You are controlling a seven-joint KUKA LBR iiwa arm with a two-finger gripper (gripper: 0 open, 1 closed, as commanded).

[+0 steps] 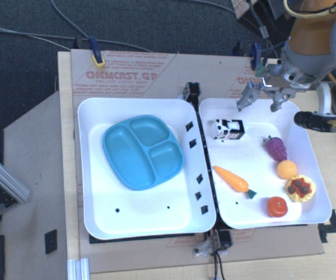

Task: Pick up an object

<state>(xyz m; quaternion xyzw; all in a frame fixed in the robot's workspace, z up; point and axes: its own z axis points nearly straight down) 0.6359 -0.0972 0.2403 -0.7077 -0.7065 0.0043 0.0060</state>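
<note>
**Even overhead light, soft focus**

The scene is brightly and evenly lit from above. The white bins reflect strongly and look nearly blown out, with little surface detail. Shadows are faint and short, tucked close under the blue plate and the carrot. The dark floor stays dim and grainy. Overall sharpness is modest; the arm at the upper right looks slightly blurred.

Gripper over far edge of right bin, fingers spread, nothing between them. Right bin: cow toy, carrot, grapes, orange, tart, tomato. Left bin: blue divided plate.
</note>
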